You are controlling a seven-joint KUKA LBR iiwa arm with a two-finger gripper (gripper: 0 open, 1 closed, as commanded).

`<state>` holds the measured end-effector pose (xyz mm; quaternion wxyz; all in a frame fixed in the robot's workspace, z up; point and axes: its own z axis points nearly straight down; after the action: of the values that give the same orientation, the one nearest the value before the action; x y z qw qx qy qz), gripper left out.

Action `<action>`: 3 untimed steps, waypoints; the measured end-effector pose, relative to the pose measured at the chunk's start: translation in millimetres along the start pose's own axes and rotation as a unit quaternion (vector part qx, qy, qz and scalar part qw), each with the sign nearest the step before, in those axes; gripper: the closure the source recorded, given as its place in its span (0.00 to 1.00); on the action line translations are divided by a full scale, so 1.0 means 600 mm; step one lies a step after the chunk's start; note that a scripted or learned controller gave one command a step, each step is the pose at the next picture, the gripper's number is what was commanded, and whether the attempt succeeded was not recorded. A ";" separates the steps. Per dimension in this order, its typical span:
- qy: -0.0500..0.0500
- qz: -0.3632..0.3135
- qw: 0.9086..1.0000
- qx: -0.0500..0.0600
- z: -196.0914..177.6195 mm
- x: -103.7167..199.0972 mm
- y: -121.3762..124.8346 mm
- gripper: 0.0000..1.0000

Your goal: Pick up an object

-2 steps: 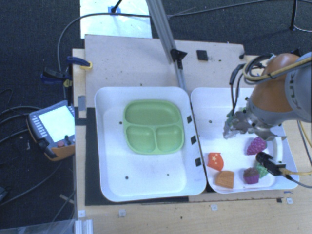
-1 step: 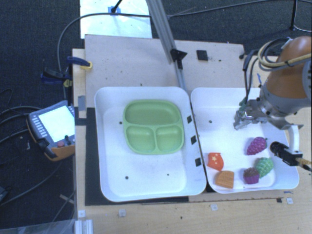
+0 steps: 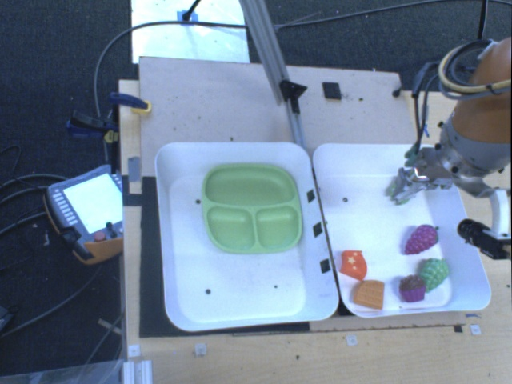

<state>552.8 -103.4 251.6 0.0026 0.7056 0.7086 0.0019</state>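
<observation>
I'm looking down on a robotics lab: the surface [image 3: 240, 102] is a plain board on dark carpet [image 3: 56, 46], with loose cables [image 3: 104, 62] trailing over the floor at nine and ten o'clock. A teach pendant [image 3: 86, 213] with a lit screen lies on the carpet at nine o'clock, clamps [image 3: 112, 114] grip the board's edge, and an aluminium camera mast [image 3: 264, 38] rises at twelve.

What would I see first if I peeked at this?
The big green plate with three sections, lying in the left white bin. Then the bright toy foods in the right bin's near corner, like the purple grapes and orange piece, with the gripper hovering above them.
</observation>
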 end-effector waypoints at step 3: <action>0.001 -0.002 1.000 0.003 0.011 0.258 0.025 1.00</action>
<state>566.9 51.5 244.9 -0.0001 0.7040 0.7102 0.0007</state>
